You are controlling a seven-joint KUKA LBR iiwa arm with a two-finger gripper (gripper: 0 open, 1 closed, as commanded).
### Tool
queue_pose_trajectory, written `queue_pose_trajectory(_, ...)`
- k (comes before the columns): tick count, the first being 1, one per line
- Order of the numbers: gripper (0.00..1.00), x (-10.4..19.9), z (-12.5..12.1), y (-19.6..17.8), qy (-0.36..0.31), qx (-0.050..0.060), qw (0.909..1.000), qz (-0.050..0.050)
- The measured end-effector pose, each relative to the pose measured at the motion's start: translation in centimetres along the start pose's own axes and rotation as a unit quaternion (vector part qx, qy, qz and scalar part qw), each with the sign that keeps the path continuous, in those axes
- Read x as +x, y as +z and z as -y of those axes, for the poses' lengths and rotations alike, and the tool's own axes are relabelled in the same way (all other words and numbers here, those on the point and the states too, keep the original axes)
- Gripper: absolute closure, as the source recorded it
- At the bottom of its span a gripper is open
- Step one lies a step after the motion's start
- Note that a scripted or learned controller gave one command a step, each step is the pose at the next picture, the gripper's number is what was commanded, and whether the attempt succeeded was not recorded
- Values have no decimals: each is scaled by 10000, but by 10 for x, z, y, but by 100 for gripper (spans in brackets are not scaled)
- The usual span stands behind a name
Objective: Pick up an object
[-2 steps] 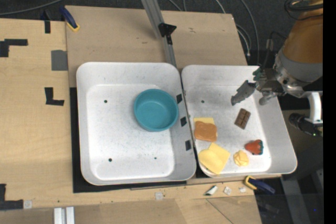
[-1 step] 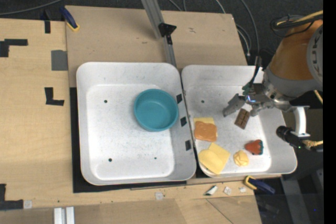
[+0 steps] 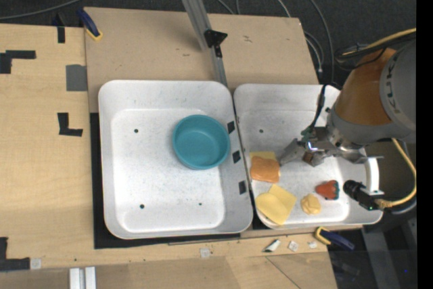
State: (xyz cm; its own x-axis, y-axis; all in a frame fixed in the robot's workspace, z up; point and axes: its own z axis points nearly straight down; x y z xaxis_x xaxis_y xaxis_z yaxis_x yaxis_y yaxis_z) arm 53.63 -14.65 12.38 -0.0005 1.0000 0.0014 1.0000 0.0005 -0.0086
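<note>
Camera view: orange block (image 3: pixel 265 168) lies square-on beside hand (image 3: pixel 302 149).

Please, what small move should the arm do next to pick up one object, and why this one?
Probably a short move down and left onto the orange block. The gripper hangs in the right bin just right of that block, closer to it than to the yellow piece or the red item, and nothing shows between its fingers.
</note>
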Motion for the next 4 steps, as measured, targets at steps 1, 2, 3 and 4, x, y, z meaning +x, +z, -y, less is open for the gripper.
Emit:
queue_pose_trajectory(1, 100, 0, -2, -13, -10, -23, 10000, 0)
queue_pose_trajectory(2, 100, 1, -3, -76, -7, -66, 10000, 14)
queue_pose_trajectory(3, 100, 1, -4, -117, -5, -62, 10000, 13)
queue_pose_trajectory(4, 100, 50, -12, -105, -27, -36, 10000, 1)
